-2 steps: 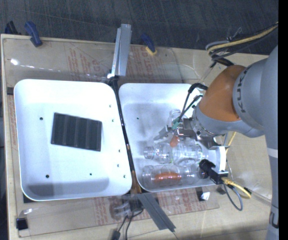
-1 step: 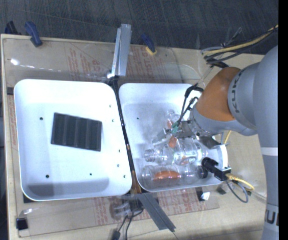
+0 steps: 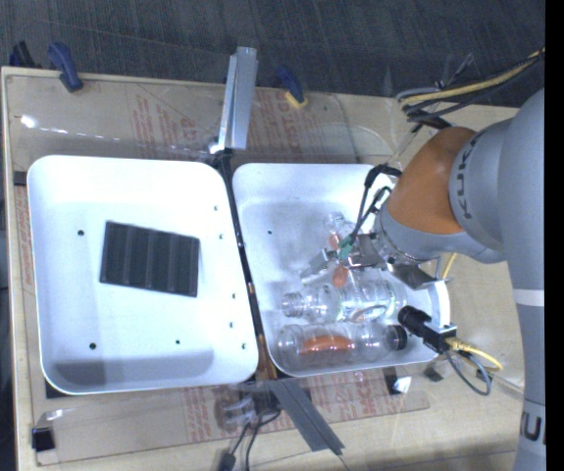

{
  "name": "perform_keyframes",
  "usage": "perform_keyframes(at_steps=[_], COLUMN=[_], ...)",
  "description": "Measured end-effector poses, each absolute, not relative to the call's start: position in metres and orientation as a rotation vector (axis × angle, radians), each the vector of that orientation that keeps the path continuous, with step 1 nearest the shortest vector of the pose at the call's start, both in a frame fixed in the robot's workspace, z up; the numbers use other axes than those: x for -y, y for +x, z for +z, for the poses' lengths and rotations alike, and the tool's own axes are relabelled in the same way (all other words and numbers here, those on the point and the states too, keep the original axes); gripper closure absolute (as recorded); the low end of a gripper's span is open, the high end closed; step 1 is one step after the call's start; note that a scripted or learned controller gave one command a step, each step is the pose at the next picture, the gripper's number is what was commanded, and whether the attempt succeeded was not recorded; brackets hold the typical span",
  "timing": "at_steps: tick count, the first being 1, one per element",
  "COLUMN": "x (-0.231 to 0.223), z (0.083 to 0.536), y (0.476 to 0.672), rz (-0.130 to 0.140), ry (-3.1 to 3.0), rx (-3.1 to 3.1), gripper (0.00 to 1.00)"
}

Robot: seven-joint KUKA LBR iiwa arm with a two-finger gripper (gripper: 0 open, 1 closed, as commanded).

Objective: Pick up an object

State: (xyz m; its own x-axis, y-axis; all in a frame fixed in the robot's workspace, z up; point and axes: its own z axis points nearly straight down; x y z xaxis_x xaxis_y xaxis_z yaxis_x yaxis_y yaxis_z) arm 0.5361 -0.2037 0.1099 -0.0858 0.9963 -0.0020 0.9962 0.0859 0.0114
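Observation:
The right bin (image 3: 280, 202) holds a cluster of clear plastic bottles with orange parts. One bottle (image 3: 333, 342) lies along the bin's near wall, and another (image 3: 304, 303) lies just above it. My gripper (image 3: 346, 253) is low over the cluster, in the right half of this bin, and the orange-banded wrist (image 3: 429, 194) sits behind it. A small clear bottle (image 3: 336, 227) lies close to the gripper's upper side. Glare and clear plastic blur the gripper's tip. A flat black ribbed pad (image 3: 150, 258) lies in the middle of the left bin (image 3: 66, 199).
A metal bar (image 3: 236, 96) stands up at the back between the bins. Blue clamps (image 3: 64, 65) hold the bench's far edge. Cables (image 3: 468, 361) trail off the right bin's near right corner. The grey arm (image 3: 527, 214) covers the right side.

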Motion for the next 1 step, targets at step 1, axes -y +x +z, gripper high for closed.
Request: perform_keyframes(at_steps=[1], x=[0.1602], z=[0.1914], y=[0.5678], rz=[-0.003], ry=[2.217], rx=[-2.231], gripper=[1.00])
